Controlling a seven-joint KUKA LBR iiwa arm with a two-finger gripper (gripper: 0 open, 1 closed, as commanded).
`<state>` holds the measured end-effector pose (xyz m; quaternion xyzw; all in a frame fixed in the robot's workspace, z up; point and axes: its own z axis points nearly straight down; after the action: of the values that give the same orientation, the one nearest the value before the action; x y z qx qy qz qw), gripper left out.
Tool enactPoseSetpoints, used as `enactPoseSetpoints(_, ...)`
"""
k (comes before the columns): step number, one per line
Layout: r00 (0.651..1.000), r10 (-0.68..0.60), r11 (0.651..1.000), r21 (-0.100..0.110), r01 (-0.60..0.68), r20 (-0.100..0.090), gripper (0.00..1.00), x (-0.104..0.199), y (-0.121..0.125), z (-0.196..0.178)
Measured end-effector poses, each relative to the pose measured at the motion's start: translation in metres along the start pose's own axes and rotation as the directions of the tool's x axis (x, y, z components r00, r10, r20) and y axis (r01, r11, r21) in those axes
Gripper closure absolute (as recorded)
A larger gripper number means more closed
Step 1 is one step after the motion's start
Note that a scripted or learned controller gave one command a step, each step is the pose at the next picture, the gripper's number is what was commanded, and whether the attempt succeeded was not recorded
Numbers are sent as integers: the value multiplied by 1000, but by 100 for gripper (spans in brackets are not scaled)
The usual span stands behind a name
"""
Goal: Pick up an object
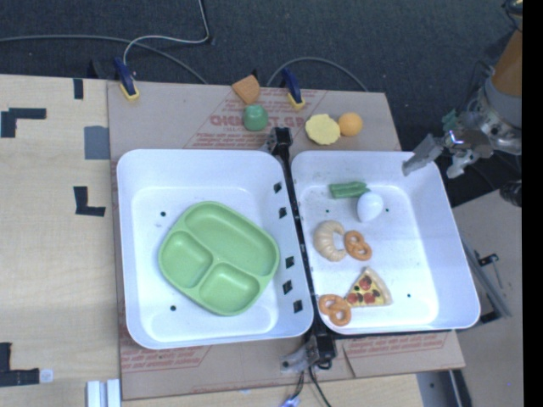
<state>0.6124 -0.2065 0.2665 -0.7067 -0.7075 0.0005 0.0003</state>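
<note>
The right bin [424,227] holds a green pod [348,190], a white egg [370,205], a croissant [329,240], two pretzels [357,245] [336,309] and a pizza slice [370,288]. My gripper [439,161] hangs over the bin's far right corner, up and to the right of the egg. Its two fingers are spread apart with nothing between them, so it is open. The arm's orange band [512,66] sits at the right edge of the view.
A green divided plate [219,257] lies in the left bin [136,227]. Behind the bins, on the cardboard, sit an orange wedge [246,88], a green piece [254,118], a yellow piece [322,129] and an orange ball [349,124]. Blue clamps [127,80] and cables run along the back.
</note>
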Motion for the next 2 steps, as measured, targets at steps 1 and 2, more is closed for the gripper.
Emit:
enactPoseSetpoints(1, 1000, -1, 1000, -4, 1, 0, 0, 42, 10, 180)
enactPoseSetpoints(2, 1000, -1, 1000, -4, 1, 1, 0, 67, 52, 181)
